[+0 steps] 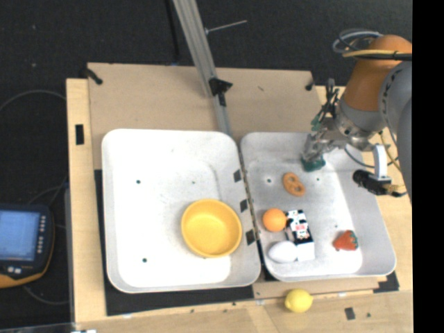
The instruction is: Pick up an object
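Tan counter (159, 96), two white bins, claw (313, 159) low over the right bin (274, 151), just above a cookie (293, 183). Can't tell claw state. Probably light and crumbly; best pinched gently across the edges.

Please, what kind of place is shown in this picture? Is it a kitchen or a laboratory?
Most likely a robotics laboratory, not a kitchen. A grey robot arm reaches over two shallow white bins holding toy-like food such as a strawberry, and a handheld control screen lies beside the bench.
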Controlling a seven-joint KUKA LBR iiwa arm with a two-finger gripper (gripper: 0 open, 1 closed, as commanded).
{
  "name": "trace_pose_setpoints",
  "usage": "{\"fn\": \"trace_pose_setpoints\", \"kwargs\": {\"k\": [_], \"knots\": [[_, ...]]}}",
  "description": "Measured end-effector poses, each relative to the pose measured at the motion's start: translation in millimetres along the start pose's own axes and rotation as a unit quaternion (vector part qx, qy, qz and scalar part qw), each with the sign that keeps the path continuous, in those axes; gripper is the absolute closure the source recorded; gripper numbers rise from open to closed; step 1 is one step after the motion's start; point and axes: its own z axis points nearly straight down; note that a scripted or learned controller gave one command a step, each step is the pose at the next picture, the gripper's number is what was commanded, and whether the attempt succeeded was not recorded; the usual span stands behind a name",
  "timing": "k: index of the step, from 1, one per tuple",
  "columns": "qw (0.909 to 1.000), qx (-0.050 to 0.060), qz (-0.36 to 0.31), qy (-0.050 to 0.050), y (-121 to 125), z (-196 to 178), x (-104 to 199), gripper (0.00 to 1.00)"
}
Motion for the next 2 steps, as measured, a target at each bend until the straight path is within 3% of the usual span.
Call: {"fn": "trace_pose_setpoints", "kwargs": {"k": [2], "knots": [[1.0000,-0.001,-0.001,0.000,9.7,-111.8,-6.3,1.00]]}}
